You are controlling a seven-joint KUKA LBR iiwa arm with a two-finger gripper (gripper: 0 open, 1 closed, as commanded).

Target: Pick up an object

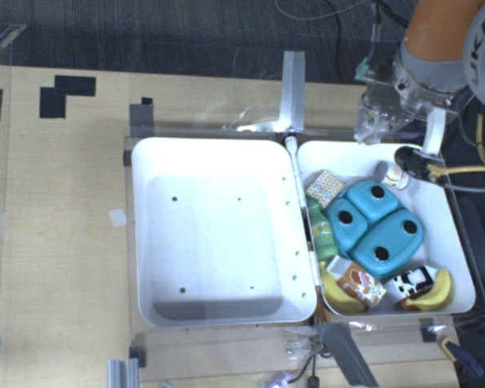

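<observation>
The arm (pixel 449 23) sits in the upper right of the frame, its orange band above the grey wrist, and the gripper (pixel 377 124) hangs at the far rim of the right bin (pixel 462 253), over the bin's upper left corner rather than over the pile. Whether the translucent fingers are spread or closed I cannot tell; they blur against the surface (pixel 56 241) behind them, and nothing shows between them, so I judge the pick not yet made. All the candidates lie crowded in the right bin: a large teal block with dark holes (pixel 376 229) fills the centre of the bin, a small checkered packet (pixel 324 187) lies at its upper left, a green item (pixel 318 226) is wedged against the divider wall, a yellow banana-shaped piece (pixel 433 294) and a black-and-white toy (pixel 412 280) sit at the lower right of the bin, and a printed packet (pixel 358 285) rests at the bottom. The left bin (pixel 145 217) is a plain white tray in mid-frame. To do the step well, the gripper should probably move toward the lower part of the frame and come down on something with free sides; the checkered packet looks nearest, but it is flat and close to the teal block. The teal block seems too broad to span, so its edge or a smaller item is the safer aim, with a straight descent clear of the bin wall.
</observation>
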